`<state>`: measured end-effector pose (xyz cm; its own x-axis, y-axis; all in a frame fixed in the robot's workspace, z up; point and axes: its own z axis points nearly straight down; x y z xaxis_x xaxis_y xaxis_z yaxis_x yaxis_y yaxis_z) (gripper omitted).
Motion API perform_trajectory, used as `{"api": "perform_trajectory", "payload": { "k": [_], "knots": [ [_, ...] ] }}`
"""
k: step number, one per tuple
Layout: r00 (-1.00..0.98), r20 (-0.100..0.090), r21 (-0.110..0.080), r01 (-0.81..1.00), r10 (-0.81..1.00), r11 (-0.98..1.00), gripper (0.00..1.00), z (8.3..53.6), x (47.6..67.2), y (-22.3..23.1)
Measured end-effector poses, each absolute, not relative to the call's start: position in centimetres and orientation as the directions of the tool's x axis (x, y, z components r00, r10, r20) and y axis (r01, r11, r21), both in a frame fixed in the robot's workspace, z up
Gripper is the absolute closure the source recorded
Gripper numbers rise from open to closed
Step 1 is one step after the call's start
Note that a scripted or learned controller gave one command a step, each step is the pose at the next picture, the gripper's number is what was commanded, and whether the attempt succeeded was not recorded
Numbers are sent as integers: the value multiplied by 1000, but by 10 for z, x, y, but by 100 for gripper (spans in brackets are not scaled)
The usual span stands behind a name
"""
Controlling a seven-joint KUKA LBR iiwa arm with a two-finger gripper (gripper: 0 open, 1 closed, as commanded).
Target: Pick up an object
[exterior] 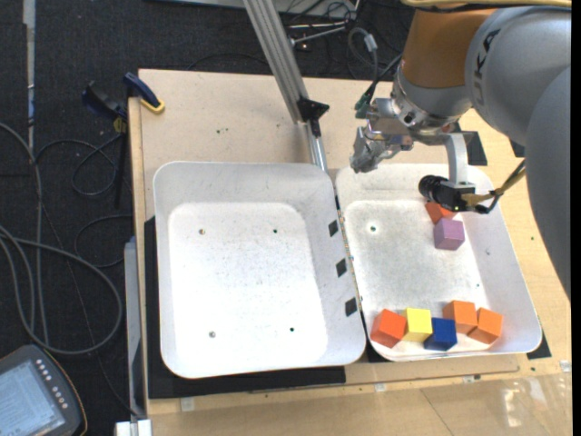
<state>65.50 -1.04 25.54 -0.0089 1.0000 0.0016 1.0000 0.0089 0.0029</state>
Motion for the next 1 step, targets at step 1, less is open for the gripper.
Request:
{"api": "perform_trajectory", "payload": {
  "k": [1],
  "knots": [
    [-8, 2, -2, 1000, 1000, 8, 100, 240, 654, 46]
  ]
}}
